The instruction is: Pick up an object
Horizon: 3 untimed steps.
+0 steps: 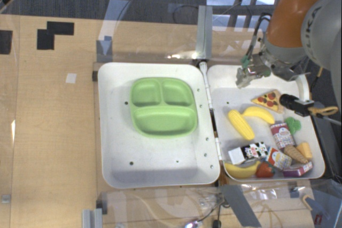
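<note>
**Still above the toys, nothing in hand**

Clearly the pick is not yet made. The grey arm's two-finger end effector (247, 73) hangs over the far corner of the right-hand shallow white bin (316, 174), above bare bin floor. Whether its fingers stand wide or narrow I cannot tell at this slant; nothing is seen between them.

Candidate objects lie toward the camera from it. Nearest are the small triangular toy pizza slice (267, 99), a little to the arm's side, and the yellow toy corn cob (241, 124), almost straight below in the view. The cob's long axis runs diagonally, from the far divider side toward the near middle. A curved yellow toy banana (258, 114) lies just beside the cob.

The left-hand white bin (115, 168) carries a green sectioned plastic tray (163, 105), well apart from the end effector.
</note>
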Tool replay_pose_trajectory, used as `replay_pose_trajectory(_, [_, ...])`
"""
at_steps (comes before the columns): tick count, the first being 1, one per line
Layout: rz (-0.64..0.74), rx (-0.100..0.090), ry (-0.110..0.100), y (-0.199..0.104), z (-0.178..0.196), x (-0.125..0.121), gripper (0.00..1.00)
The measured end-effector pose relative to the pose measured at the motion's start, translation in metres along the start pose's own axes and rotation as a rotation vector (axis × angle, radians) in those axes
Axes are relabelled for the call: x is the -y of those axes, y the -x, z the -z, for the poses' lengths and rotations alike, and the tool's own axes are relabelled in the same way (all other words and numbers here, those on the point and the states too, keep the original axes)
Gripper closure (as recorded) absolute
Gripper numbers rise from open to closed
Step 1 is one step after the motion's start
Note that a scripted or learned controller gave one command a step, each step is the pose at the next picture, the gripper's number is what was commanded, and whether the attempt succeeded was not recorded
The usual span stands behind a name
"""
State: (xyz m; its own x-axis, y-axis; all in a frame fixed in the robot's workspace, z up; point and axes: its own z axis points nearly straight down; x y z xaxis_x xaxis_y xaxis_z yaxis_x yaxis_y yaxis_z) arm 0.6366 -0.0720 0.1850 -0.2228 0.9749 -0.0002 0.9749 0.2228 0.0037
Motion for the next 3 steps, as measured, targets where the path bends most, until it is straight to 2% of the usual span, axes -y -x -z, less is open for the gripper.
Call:
replay_pose_trajectory(1, [0.0, 0.0, -0.001, 0.0, 0.0, 0.0, 0.0])
replay_pose_trajectory(2, [-0.007, -0.001, -0.002, 0.03, -0.092, 0.046, 0.0])
replay_pose_trajectory(3, [0.234, 0.006, 0.012, 0.021, -0.093, 0.087, 0.0])
